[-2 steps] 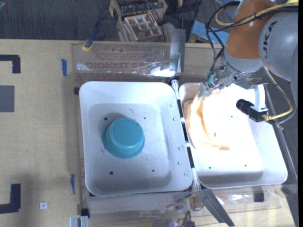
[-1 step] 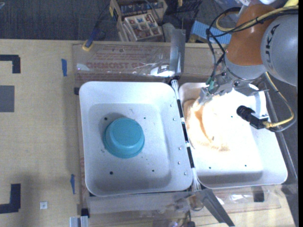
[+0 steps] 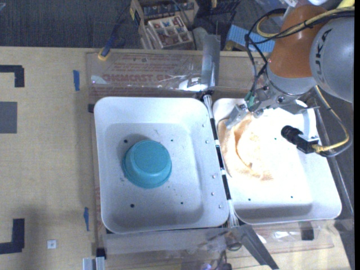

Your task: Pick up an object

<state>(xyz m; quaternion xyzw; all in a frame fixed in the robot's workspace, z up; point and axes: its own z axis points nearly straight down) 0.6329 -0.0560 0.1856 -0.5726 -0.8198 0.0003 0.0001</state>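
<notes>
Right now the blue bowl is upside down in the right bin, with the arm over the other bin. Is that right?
Not quite. The camera view shows the blue bowl upside down in the left bin, not the right. The arm is over the other one, the right bin.

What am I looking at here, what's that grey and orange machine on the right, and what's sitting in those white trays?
This is one picture from a camera fixed above a workbench, looking down at a slant. The grey and orange machine is a robot arm reaching in from the right. At its tip is a gripper, the part meant for picking things up; here it sits over the far corner of the right bin. I cannot tell whether it holds anything. The two white trays are shallow bins side by side. The left bin contains a blue bowl lying upside down. The right bin shows an orange-brown patch, too washed out by glare to identify. The arm's job is simply to pick up an object.
</notes>
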